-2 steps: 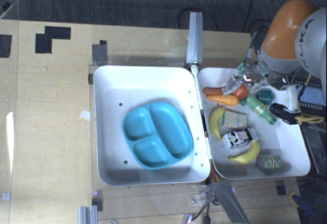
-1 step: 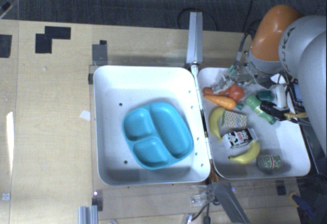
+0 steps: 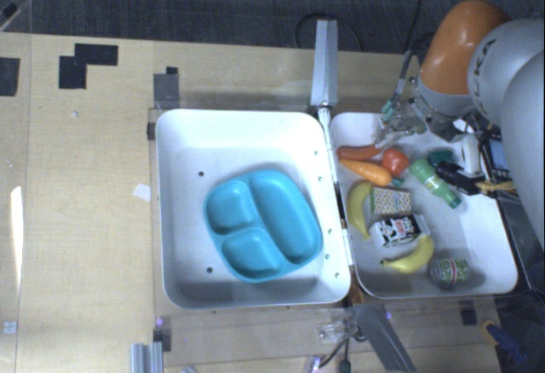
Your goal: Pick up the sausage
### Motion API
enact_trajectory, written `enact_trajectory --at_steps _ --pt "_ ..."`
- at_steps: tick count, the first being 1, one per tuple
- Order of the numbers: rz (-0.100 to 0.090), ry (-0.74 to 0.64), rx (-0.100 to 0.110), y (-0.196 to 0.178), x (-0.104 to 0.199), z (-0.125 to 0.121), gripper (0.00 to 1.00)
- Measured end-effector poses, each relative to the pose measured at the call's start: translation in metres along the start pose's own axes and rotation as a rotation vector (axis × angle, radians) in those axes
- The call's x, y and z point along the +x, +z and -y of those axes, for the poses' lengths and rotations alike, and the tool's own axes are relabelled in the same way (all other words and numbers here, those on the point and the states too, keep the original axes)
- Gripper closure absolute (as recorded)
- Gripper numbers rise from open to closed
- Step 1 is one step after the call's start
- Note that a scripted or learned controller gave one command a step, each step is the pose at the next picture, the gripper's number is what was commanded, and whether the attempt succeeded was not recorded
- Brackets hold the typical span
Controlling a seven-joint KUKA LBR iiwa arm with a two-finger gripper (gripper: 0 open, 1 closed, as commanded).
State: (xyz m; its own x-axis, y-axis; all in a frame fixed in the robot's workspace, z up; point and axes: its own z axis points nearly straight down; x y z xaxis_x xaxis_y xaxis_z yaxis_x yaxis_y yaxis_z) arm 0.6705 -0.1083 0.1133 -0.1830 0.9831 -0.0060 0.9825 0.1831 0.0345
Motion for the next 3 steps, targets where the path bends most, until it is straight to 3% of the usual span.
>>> enact_trajectory --at_steps 1,2,3 --pt "0.0 0.0 0.0 0.0 0.0 0.0 0.0" --pt "0.006 -0.066 0.004 0.013 0.01 0.004 0.0" --pt "-0.005 -0.2 0.022 0.023 -0.018 0.019 0.0"
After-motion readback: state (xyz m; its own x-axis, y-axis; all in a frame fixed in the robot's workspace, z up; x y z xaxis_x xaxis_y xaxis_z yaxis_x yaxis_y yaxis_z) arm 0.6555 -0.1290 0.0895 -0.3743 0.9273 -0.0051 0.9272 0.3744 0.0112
